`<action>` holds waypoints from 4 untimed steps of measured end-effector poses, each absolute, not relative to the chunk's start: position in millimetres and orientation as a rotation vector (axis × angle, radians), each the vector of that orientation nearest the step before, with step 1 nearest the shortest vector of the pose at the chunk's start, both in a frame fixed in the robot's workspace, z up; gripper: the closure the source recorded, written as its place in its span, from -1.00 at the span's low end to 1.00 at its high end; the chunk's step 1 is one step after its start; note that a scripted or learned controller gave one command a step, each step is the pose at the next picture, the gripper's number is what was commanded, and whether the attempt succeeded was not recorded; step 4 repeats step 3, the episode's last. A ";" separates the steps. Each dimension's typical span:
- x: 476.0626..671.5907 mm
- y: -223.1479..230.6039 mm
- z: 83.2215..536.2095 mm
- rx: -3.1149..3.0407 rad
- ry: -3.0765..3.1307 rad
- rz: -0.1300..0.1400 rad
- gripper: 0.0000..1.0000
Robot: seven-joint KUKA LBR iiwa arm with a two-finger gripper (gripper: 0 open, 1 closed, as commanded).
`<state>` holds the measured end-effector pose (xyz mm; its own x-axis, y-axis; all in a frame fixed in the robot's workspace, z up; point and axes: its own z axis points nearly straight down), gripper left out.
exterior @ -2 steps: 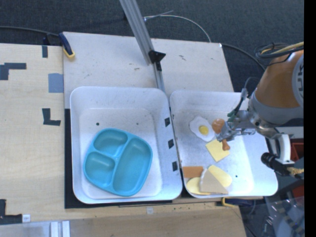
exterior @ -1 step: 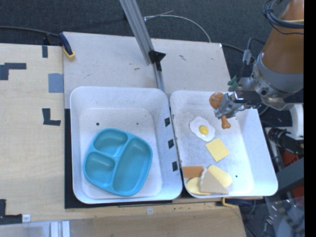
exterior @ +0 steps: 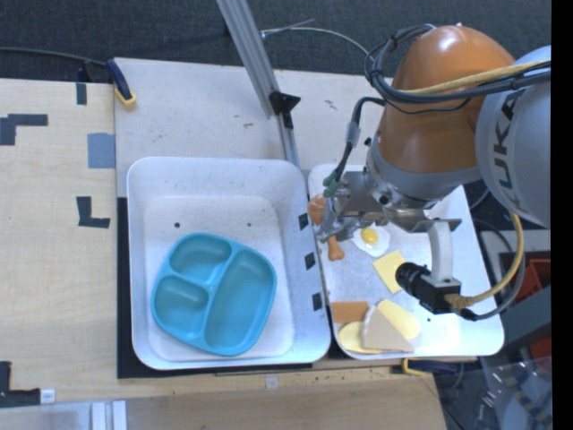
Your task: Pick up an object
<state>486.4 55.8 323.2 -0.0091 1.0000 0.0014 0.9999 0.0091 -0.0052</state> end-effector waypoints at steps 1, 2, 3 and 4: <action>485.6 27.8 452.8 -2.224 -2.226 -0.009 1.00; 496.8 62.0 337.1 -2.214 -2.221 0.012 1.00; 485.4 36.5 448.6 -2.224 -2.225 -0.008 1.00; 485.4 36.5 448.6 -2.224 -2.225 -0.008 1.00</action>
